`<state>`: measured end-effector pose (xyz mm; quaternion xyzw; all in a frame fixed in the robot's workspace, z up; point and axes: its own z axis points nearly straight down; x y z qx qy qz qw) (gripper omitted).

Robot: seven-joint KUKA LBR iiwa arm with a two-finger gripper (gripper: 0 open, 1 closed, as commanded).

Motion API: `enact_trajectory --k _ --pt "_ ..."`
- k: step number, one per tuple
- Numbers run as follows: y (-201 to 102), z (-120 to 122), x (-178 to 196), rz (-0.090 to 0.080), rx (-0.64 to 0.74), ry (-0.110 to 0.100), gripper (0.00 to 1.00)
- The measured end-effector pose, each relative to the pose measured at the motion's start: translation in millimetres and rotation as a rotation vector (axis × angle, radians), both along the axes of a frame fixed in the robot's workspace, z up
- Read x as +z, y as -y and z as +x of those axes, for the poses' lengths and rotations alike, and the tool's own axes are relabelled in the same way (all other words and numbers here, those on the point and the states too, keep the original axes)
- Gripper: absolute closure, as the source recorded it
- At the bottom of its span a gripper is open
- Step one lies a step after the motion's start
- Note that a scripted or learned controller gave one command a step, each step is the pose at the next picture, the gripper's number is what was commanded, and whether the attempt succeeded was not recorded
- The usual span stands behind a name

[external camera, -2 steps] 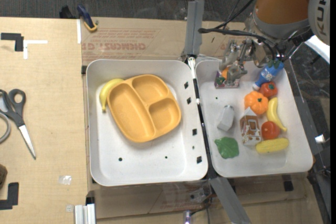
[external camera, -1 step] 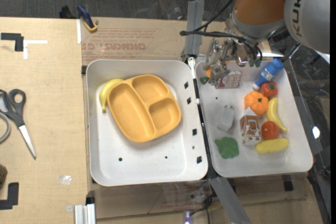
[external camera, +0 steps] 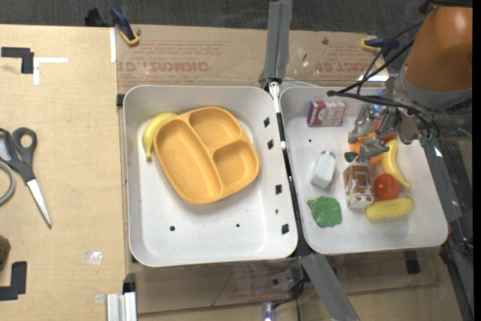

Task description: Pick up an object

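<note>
Left bin [external camera: 143, 237] with divided yellow plate [external camera: 207, 154]; right bin [external camera: 428, 233] crowded with small objects, banana [external camera: 396, 165], tomato [external camera: 386, 186], green piece [external camera: 325, 211]; gripper [external camera: 373, 140] low among them, grip state indeterminable; nothing visibly lifted, pick apparently outstanding.

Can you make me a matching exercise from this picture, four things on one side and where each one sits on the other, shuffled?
Things:
1. divided plate
2. green toy
3. scissors
4. small carton

Places:
A. on the bench, left of both bins
B. far corner of the right bin
C. middle of the left bin
D. near edge of the right bin

Pairs: 1-C, 2-D, 3-A, 4-B
</note>
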<state>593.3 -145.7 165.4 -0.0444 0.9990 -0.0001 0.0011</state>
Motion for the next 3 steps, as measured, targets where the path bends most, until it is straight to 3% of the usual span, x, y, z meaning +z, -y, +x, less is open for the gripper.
enact_trajectory --k 1,2,3 --pt "-38.2 53.0 89.1 0.000 -0.016 0.004 1.00" --pt "-49.7 31.0 -47.9 -0.001 0.139 0.004 1.00" --pt "-19.0 -21.4 -54.6 -0.005 0.368 0.016 1.00"
